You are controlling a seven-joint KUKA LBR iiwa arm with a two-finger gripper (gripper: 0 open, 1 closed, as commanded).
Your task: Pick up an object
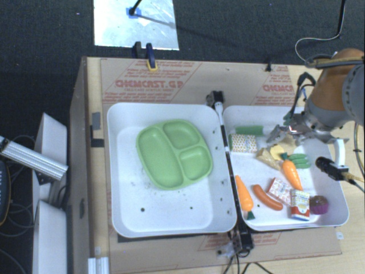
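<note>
Pincer [288, 131] low over crowded right bin [336, 207], grip state unclear.
Two carrots [244, 194] [292, 174], one sausage [268, 197]; left bin [122, 153] holds one green tray [174, 153].

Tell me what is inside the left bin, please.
The left bin holds one green plate with three compartments, and nothing lies in them. A few small dark specks lie on the bin floor. What is under the plate is covered and cannot be seen.
</note>
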